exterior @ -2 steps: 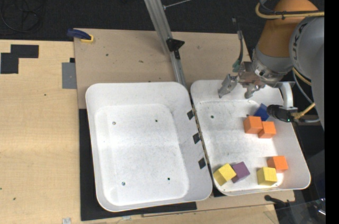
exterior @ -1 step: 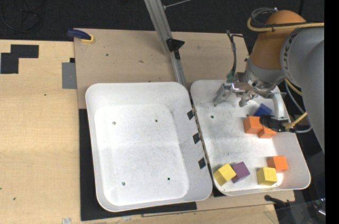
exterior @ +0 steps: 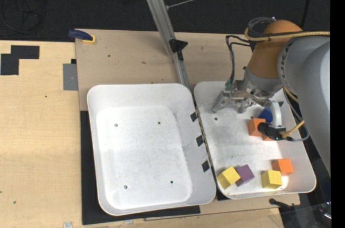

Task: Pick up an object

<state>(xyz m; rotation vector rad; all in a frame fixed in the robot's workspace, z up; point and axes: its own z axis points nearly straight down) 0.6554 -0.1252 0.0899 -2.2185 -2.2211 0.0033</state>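
My gripper [exterior: 230, 106] hangs over the far part of the right bin [exterior: 226, 140], its two fingers spread open with nothing between them. Just right of it lie an orange block [exterior: 256, 127] and a blue object [exterior: 266, 114], partly hidden by a cable. Along the bin's near edge rest a yellow block [exterior: 228, 176] touching a purple block [exterior: 246, 173], and further right a second yellow block [exterior: 271, 179] beside a smaller orange block [exterior: 283, 166].
The left bin [exterior: 108, 103] sits against the right one, joined by black clips [exterior: 200, 140]. A slanted metal rail [exterior: 161, 16] rises behind the bins. The grey arm [exterior: 307, 76] fills the right side.
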